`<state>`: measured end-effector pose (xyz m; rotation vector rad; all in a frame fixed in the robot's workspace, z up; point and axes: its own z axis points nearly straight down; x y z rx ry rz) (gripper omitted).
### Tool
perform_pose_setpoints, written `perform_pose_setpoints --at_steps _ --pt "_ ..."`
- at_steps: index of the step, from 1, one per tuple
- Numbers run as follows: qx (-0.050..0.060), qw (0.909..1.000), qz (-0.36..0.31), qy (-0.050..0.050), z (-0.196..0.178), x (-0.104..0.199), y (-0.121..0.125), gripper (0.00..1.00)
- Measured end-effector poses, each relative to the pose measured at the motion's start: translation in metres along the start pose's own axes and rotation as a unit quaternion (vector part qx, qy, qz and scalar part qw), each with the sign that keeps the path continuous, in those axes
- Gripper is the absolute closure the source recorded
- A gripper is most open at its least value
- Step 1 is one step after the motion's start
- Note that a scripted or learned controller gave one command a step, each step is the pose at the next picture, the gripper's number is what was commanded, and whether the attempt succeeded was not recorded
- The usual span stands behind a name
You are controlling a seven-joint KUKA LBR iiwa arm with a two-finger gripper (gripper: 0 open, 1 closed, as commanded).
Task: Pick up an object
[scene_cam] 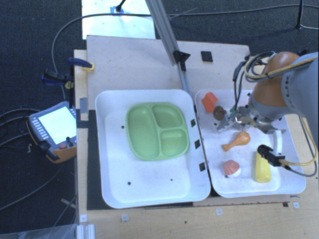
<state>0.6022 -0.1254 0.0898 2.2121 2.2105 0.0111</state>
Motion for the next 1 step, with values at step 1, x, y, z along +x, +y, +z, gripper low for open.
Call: perform_pose_setpoints --at_steps 1 --pt "0.001 1.0000 0.000 -0.001 -0.0096 0.0003 -0.0007 1.00"
